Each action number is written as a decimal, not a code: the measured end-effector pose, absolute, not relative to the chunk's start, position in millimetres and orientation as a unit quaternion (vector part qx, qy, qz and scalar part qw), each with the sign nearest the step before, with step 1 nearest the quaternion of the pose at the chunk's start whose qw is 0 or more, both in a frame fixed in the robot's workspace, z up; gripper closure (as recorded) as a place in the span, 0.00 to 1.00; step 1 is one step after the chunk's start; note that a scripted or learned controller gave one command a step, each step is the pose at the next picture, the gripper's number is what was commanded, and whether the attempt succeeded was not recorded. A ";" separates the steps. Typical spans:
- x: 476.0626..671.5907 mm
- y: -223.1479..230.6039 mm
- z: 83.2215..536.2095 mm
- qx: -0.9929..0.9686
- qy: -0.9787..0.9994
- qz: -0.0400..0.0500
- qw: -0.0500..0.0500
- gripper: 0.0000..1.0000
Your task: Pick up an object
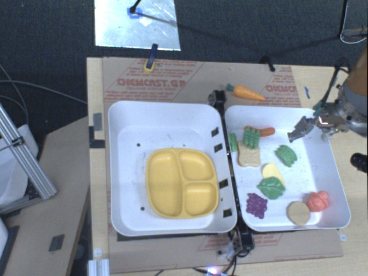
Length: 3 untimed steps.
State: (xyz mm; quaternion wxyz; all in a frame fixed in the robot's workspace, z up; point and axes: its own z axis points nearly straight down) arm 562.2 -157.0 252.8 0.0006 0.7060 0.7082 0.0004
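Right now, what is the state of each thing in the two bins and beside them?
Yellow divided plate: flat in left bin, nothing on it.
Carrot: lying outside the bins, on the bench.
Purple grapes: lying in right bin.
Round cookie: flat in right bin.
Gripper: above right bin, holding nothing.

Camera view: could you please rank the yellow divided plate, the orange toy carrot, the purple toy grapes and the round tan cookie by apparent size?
1. Yellow divided plate, by far the largest.
2. Orange toy carrot, long but slim.
3. Purple toy grapes and round tan cookie look alike, so I leave them unranked.
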 end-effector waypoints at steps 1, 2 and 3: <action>499.0 -204.6 159.8 0.709 0.705 -0.003 -0.003 0.00; 487.2 -79.6 83.4 0.704 0.710 0.002 -0.001 0.00; 489.8 -86.2 96.6 0.706 0.708 0.003 0.005 1.00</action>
